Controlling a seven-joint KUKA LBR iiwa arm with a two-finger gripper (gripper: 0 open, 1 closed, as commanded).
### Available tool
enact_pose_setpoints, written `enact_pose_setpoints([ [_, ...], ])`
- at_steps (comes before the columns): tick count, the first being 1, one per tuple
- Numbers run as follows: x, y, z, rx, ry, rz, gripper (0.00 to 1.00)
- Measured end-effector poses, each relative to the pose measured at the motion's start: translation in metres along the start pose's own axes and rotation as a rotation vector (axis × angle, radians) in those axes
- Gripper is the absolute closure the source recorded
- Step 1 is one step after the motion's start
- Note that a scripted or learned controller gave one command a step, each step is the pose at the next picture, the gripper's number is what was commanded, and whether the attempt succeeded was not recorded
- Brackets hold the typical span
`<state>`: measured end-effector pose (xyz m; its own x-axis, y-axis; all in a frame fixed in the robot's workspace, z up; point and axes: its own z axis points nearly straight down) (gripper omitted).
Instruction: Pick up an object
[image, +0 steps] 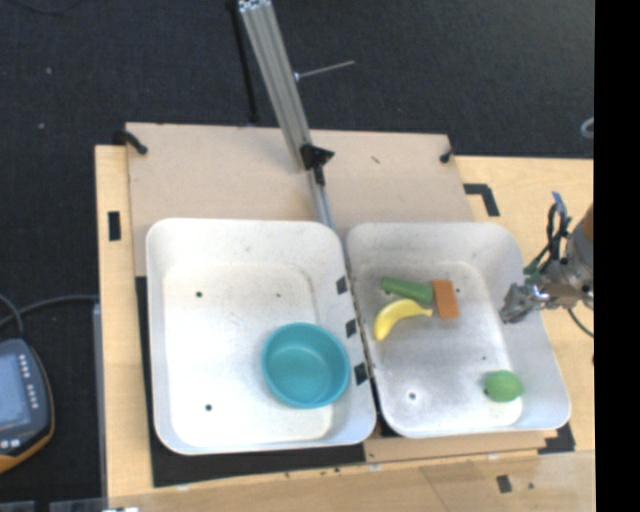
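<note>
The right bin (455, 250) holds a yellow banana (398, 318), a green elongated piece (405, 290), an orange block (445, 300) and a green ball (503, 386) near its front right corner. A teal bowl (306, 365) sits in the left bin (200, 260), toward its front right. My gripper (522, 302) hangs over the right bin's right rim, to the right of the orange block and above the green ball. Nothing shows between its fingers.
A slanted aluminium bar (285, 90) runs from the top down to the gap between the bins. The bins rest on a beige board (250, 170) on the wooden bench. A handheld pendant (20, 400) lies at the left edge.
</note>
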<state>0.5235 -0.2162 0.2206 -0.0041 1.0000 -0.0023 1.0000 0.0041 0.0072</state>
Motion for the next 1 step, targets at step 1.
enact_pose_setpoints([
  [1,0.0039,-0.0035,-0.0593,-0.001,-0.001,-0.001,1.0],
])
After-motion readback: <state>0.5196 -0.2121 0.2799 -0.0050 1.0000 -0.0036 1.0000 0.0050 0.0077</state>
